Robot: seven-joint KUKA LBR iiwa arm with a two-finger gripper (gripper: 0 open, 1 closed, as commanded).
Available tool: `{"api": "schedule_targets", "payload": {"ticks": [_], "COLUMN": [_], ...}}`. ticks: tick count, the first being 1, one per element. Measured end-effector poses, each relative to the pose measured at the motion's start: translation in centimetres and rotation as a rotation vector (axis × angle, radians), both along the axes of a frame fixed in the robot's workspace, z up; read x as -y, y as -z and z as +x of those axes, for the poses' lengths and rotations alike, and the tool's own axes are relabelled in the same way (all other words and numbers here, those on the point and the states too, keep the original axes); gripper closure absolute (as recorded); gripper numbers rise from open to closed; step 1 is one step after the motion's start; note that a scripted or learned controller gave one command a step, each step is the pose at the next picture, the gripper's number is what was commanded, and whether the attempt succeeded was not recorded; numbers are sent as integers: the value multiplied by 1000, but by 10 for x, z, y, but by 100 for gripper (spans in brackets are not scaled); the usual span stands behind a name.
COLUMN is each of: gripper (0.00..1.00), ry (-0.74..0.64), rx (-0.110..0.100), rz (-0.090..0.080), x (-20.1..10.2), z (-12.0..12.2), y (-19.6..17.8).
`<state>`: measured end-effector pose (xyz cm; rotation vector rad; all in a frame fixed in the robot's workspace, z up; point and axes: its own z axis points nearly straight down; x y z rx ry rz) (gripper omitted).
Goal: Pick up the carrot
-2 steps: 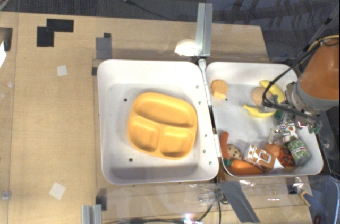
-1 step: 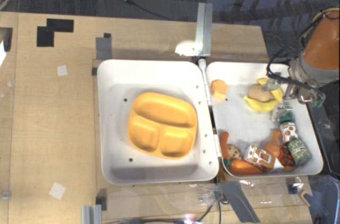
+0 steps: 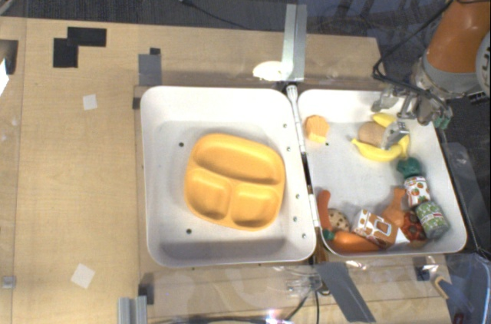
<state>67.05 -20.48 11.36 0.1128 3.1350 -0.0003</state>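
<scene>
1. Overhead slanted look at a wooden bench (image 3: pixel 69 184) bearing two shallow white bins side by side.
2. Left bin (image 3: pixel 165 238): holds a yellow divided plate (image 3: pixel 234 180), three compartments, lying near the middle.
3. Right bin (image 3: pixel 345 176): holds a scatter of toy foods, most crowded along the near edge and right side.
4. Carrot (image 3: pixel 354 242): orange, lying on its side at the near edge of the right bin, pressed among other toys, just under a small orange-and-white carton (image 3: pixel 373 225).
5. Beside the carrot on the left: a reddish sausage-like piece (image 3: pixel 324 205) and a cookie-like piece (image 3: pixel 335 220).
6. Toward the right corner: two small labelled cans (image 3: pixel 424 207) and a dark green piece (image 3: pixel 409 166) above them.
7. Far half of the right bin: a small orange cube (image 3: pixel 316 127) near the dividing wall, a banana (image 3: pixel 381 150) with a brownish round piece (image 3: pixel 372 133) touching it.
8. Grey arm with orange band (image 3: pixel 456 38) reaching in from the right, over the far right corner of the right bin.
9. Gripper (image 3: pixel 397 132): poised at the banana, well apart from the carrot; cannot tell how wide the jaws stand, nor whether anything sits between them.
</scene>
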Motion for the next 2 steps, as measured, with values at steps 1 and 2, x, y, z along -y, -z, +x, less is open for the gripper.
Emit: {"api": "schedule_targets", "payload": {"ticks": [1, 2], "gripper": [0, 100], "ry": [55, 51], "rx": [1, 16], "rz": [3, 0], "x": [-69, -68], "z": [-14, -10], "y": [26, 11]}}
